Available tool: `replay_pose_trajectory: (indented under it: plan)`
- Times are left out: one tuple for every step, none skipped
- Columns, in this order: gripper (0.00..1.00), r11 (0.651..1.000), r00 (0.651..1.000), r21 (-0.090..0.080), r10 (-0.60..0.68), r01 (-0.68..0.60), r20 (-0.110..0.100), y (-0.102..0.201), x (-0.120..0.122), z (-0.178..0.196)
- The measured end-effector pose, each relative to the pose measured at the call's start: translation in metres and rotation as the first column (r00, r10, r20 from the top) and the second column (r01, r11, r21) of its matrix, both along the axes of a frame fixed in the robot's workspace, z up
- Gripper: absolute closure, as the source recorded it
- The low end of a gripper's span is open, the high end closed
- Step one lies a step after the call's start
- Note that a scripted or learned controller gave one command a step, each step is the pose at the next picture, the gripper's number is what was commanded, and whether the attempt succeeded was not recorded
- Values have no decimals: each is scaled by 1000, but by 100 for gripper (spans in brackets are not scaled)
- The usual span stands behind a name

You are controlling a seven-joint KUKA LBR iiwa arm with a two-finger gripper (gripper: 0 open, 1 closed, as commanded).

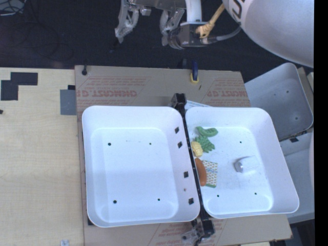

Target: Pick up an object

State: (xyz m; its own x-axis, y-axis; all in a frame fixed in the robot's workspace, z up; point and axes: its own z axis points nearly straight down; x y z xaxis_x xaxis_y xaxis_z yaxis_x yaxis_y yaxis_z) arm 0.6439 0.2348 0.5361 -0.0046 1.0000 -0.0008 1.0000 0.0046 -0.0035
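Gripper (148, 22) hangs with fingers apart and nothing between them, high above the left bin (97, 137).

The arm is reaching in from the upper right, its broad grey-white body filling that corner and narrowing toward the wrist near the top centre. The gripper (148, 22) is hanging high at the top edge, well above the bench, with its two fingers (124, 20) pointing downward and standing clearly apart, nothing sitting between them.
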Motion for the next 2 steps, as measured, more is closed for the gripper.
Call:
replay_pose_trajectory:
  plan:
    - [0,1000,1000,-2,-9,9,-1,-63,-24,2]
    - [0,1000,1000,1,1,-1,1,7,1,0]
